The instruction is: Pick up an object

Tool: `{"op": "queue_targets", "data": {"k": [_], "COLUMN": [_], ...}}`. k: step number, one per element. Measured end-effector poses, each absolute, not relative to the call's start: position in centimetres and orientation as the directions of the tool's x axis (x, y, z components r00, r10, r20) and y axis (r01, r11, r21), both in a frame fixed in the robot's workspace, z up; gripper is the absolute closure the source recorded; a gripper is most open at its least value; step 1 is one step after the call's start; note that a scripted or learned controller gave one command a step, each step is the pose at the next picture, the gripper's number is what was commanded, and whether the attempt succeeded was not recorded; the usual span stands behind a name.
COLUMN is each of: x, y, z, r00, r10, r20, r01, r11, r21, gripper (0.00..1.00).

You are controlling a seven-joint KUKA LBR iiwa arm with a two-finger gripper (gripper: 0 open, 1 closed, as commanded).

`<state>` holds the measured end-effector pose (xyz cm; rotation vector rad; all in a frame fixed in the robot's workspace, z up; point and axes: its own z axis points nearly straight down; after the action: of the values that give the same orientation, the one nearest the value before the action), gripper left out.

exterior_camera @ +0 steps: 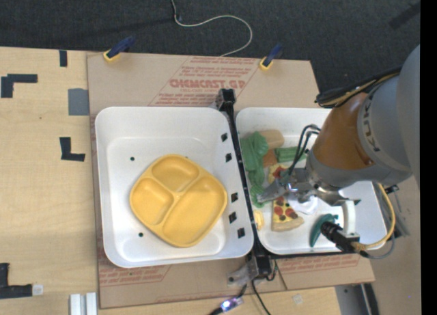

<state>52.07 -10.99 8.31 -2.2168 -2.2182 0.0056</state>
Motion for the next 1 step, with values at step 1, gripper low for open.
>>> {"op": "queue_targets", "data": {"k": [1], "x": [52.22], "y": [-10.85], "z": [9.29], "r00": [-0.002], "r10": [1.0], "r20": [0.005], "r01": [1.0], "r11": [0.002], "r21": [-0.006], "gripper": [1.0]}}
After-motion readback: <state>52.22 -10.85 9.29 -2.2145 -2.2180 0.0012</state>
